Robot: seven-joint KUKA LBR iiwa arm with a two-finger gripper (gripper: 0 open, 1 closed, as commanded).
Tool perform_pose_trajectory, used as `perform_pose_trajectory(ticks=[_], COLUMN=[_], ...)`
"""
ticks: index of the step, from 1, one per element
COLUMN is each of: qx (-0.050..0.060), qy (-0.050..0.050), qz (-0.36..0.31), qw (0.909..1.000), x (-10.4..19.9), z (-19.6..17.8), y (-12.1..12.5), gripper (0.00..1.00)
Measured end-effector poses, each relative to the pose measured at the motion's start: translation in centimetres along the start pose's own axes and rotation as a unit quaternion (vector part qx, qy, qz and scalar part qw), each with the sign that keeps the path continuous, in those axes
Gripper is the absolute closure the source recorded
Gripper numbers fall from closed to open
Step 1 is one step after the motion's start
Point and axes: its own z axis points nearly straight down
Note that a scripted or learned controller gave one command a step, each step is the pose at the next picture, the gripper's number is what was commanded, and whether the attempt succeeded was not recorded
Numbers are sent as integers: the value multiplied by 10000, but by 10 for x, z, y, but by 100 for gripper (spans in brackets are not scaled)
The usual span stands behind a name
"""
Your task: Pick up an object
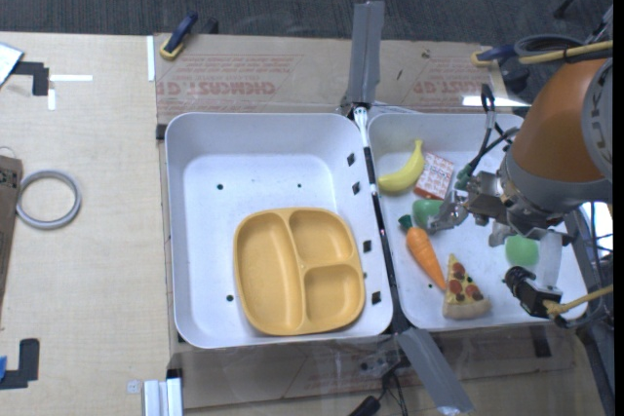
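Left bin (pixel 195 209): white, shallow; holds a yellow divided plate (pixel 297 270) with three compartments, lying toward the near right corner.
Right bin (pixel 409 302): white, shallow, touching the left bin along a clipped centre seam.
Banana (pixel 404 172): yellow, at far left of right bin, just beside a red-and-white packet (pixel 438 175).
Carrot (pixel 425 257): orange, lying at a slant in right bin, leaf end toward the green item (pixel 426 208).
Pizza slice (pixel 462 289): toy, near front edge of right bin, just beside carrot tip.
Second green item (pixel 522 249): right side of right bin, partly covered by arm hardware.
Arm (pixel 565 127): grey with orange band, reaching in from right, over right bin.
Hand (pixel 450 212): low over right bin, just beside green item and above carrot's leaf end; finger state cannot be told; nothing seen held.
Bench (pixel 88 307): pale wood; tape roll (pixel 45 199) at left, well apart from bins; blue-and-yellow clamp (pixel 179 36) on cardboard (pixel 253 73) behind left bin.
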Motion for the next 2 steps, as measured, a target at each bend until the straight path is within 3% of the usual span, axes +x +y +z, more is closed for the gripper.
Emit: perform_pose_trajectory(ticks=[1,2], qx=[9,21], qy=[6,7], qz=[-1161,-1152], qw=[9932,9933], x=[-22,-22], z=[100,92], y=[4,4], gripper=[0,100])
